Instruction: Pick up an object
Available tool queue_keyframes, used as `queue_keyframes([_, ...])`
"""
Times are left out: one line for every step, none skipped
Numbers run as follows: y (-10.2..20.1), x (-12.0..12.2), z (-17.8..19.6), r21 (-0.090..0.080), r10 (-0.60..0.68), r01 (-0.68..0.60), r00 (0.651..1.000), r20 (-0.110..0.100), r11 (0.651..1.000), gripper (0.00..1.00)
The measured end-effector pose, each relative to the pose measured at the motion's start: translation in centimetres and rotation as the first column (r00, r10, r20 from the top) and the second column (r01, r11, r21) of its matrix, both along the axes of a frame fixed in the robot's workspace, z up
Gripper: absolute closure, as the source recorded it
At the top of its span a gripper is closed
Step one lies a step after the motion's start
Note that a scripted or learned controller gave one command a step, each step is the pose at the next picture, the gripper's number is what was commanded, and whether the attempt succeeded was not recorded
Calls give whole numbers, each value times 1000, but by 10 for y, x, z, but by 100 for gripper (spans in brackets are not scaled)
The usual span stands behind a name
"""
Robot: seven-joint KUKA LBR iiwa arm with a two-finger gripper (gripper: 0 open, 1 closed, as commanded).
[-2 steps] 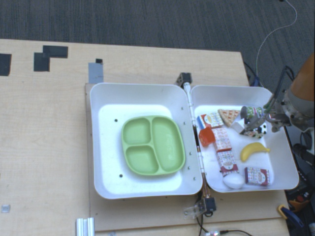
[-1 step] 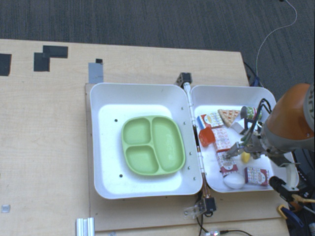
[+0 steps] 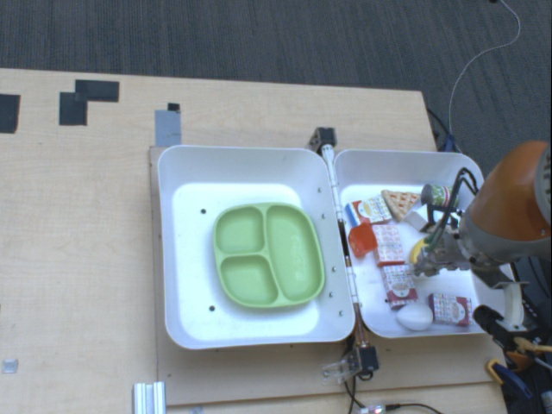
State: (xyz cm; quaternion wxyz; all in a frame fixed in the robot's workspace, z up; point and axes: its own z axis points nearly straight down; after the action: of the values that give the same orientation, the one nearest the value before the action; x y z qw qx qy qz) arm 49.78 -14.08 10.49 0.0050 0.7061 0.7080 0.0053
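Note:
The right bin [image 3: 405, 164] holds a jumble of small objects. Among them are a red piece [image 3: 360, 240], a tan waffle-like wedge [image 3: 399, 202], a green-topped can [image 3: 434, 195], a white oval object [image 3: 414, 317] and several red-and-white packets [image 3: 390, 245]. My gripper [image 3: 429, 260] reaches in from the right and sits low in the middle of this bin. It is right beside a yellow object [image 3: 417, 250] and just above a packet [image 3: 398, 285]. The wrist hides what lies directly beneath it.
The left bin [image 3: 185, 231] holds a pale green divided plate [image 3: 267, 255]. A ridge [image 3: 338, 231] separates the two bins. Another packet [image 3: 450, 307] lies near the right bin's front corner. Cables and the arm's orange band [image 3: 517, 201] crowd the right side.

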Motion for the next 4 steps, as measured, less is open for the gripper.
queue_keyframes([0,0,0,0,1,-1,1000,0,1000,0])
queue_keyframes([37,-6,-16,-8,-3,3,1000,4,1000,0])
queue_keyframes([38,-4,-5,-7,-1,1,1000,10,1000,100])
queue_keyframes([38,-4,-5,-6,0,0,1000,9,1000,0])
